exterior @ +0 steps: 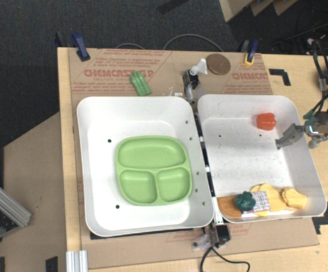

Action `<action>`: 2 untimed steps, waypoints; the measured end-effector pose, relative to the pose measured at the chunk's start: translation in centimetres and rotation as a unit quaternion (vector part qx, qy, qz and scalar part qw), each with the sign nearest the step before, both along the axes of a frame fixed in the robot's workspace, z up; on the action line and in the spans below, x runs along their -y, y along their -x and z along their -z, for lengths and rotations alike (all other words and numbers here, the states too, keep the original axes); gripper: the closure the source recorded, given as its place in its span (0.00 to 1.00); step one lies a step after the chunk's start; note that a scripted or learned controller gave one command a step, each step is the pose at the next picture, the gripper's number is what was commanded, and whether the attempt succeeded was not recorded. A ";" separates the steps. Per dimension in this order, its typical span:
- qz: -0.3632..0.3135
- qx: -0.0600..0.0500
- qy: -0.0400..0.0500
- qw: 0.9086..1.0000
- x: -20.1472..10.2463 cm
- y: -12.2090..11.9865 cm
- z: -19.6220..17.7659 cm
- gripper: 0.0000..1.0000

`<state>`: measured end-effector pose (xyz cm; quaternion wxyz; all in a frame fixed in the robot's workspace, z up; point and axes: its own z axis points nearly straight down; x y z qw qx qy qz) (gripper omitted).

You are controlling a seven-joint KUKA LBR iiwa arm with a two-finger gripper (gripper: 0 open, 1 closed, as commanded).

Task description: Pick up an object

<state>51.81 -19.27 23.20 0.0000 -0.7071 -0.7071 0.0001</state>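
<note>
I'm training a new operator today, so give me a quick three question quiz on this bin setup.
1. True or false: the green tray lies in the left bin.
2. Which sits nearest the gripper? A) red object B) green tray C) brown disc
3. Fill in: the yellow and dark green items crowd the right bin's ____ edge.

Key: 1 true; 2 A; 3 near (bottom).

one camera | fixed high above the worktop (152, 67) | looks down at a slant | far enough to take in both bins (96, 152)
</note>
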 end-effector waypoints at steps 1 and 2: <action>0.000 -0.004 -0.001 1.000 3.2 -3.6 11.1 0.00; -0.003 0.001 0.000 1.000 -2.1 -11.4 14.3 0.00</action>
